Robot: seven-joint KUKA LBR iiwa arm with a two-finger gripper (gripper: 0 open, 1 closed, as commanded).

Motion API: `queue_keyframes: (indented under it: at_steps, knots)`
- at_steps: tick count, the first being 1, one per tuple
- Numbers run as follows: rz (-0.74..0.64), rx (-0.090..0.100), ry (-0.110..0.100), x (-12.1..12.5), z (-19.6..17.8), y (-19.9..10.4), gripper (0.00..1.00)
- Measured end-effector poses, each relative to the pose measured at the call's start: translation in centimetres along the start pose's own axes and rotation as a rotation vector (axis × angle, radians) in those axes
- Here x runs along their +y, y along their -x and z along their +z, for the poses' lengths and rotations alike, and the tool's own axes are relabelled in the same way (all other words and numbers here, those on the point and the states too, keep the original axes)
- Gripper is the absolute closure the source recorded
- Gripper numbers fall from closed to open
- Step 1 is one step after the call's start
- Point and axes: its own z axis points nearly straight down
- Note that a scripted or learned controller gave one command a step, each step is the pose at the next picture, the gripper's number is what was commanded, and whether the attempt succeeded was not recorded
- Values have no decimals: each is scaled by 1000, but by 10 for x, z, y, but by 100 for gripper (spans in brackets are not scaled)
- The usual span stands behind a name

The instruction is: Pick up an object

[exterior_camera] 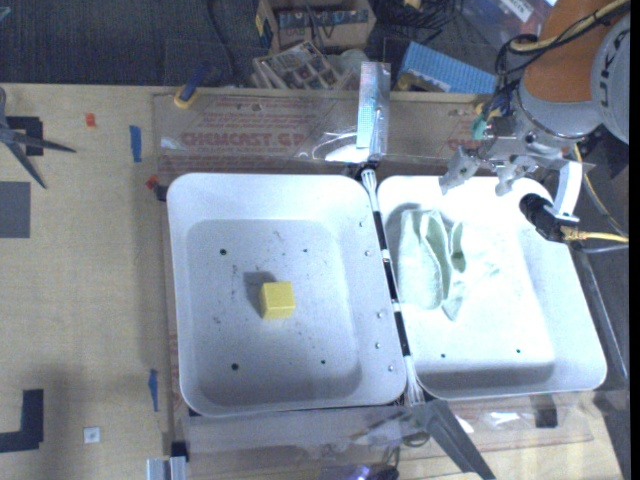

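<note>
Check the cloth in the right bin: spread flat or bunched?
Bunched. The pale green cloth lies crumpled in folds along the left side of the right bin, touching nothing else; the gripper is above the bin's far edge.

Open floor around yellow block (pixel 278 299)

A small yellow block (pixel 278 299) sits flat near the middle of the left bin (pixel 190 228), a little toward its near side. A pale green cloth (pixel 430 258), crumpled and folded lengthwise, lies in the right bin (pixel 570 348) against the wall it shares with the left bin.
</note>
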Motion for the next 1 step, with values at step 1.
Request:
queue_keyframes:
  at_steps: [1]
  knots:
    - [-259, 1, 0, -39, 79, -5, 0]
